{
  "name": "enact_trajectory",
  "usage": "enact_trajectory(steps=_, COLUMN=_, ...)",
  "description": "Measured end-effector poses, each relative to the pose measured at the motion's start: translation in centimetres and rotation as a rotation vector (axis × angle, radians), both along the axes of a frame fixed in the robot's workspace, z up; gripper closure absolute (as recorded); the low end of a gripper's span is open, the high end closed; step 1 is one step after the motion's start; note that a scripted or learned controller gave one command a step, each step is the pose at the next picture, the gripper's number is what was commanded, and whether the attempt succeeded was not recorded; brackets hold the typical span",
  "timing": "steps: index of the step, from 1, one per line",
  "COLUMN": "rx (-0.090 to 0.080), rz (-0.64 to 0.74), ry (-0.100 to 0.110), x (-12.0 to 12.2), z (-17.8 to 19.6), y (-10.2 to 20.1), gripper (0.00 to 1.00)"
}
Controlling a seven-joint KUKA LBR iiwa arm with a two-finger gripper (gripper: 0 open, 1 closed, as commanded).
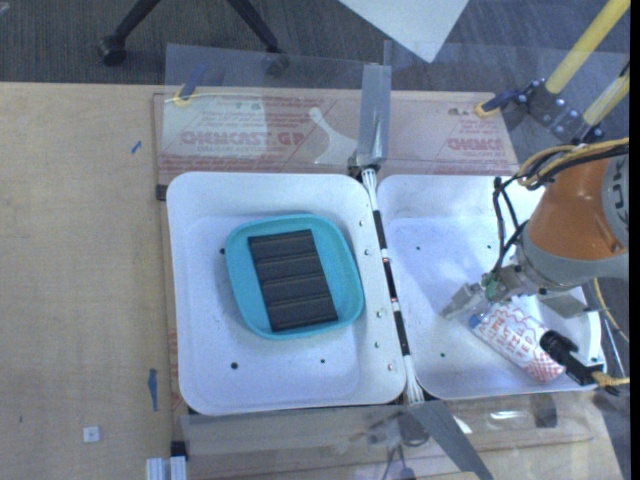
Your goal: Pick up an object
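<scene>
Camera view: my pincer (478, 298) is low in the right white plastic bin (440, 228), beside the 1 red-and-white patterned tube (517, 340); how far open it is I cannot tell. I judge this the reaching step; next calls for closing squarely on it. The left white bin (200, 368) holds 1 teal tray with dark ribbed insert (292, 274).

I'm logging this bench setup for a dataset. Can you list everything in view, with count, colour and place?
bins: two, white, side by side on the bench
tray: one, teal, in the left bin
ridged block: one, dark grey, lying on the tray
packet: one, white with red print, in the right bin, near its front right corner
bench: one, tan wood
arm: one, grey and orange, over the right bin
gripper: one, beside the packet's left end
</scene>
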State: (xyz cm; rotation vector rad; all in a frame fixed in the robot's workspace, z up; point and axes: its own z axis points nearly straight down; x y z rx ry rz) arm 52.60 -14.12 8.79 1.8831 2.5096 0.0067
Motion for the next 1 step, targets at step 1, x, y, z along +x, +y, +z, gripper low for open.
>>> enact_trajectory(steps=1, rx=-0.002, rz=-0.011, ry=-0.009, x=-4.11, z=0.04, y=-0.61, gripper=0.0)
